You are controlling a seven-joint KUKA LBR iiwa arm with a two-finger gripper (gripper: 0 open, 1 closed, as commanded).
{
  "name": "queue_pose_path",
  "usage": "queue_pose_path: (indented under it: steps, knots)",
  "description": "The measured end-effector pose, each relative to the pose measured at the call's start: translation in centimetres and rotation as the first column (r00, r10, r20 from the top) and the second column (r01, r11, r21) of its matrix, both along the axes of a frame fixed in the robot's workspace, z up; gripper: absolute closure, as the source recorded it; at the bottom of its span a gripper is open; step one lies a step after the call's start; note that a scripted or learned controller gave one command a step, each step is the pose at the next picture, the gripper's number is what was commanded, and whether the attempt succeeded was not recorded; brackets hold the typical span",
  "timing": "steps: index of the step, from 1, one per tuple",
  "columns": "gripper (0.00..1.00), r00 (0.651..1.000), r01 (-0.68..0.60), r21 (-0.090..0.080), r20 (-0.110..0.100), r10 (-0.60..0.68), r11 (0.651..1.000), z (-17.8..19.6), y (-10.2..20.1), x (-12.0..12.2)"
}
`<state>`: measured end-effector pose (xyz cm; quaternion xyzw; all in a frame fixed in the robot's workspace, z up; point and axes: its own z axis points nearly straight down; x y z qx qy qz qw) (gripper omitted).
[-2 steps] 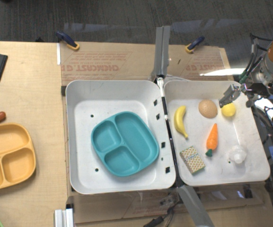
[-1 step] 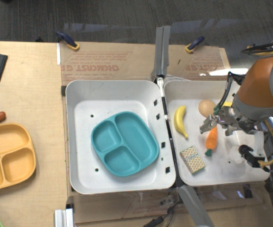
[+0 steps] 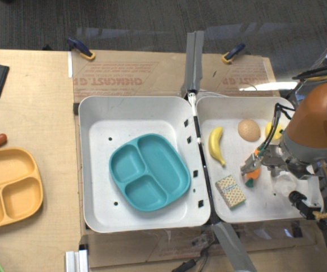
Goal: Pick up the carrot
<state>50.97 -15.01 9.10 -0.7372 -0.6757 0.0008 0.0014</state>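
**A:** Where's the small orange carrot [image 3: 253, 174]? Lower right of the frame, right-hand white bin [image 3: 265, 211], under the grey two-finger gripper [image 3: 251, 168]?

**B:** Yep. Can't tell if it's clamped or spread. I'd center over the carrot, clear of the tan patterned box [image 3: 230, 191], before lifting.

In the right bin [image 3: 231, 213], the banana [image 3: 216, 145], egg [image 3: 248, 130] and patterned box [image 3: 230, 191] crowded the carrot [image 3: 253, 176]; bare floor lay open between banana and egg.
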Motion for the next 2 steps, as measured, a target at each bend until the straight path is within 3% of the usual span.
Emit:
queue_pose_path:
  steps: [1, 2]
  knots:
    - [1.00, 1.000, 0.004, 0.000, 0.000, -0.004, 1.000, 0.9, -0.2, 0.0]
    - [1.00, 1.000, 0.001, -0.002, 0.001, -0.001, 1.000, 12.1, 7.8, -2.6]
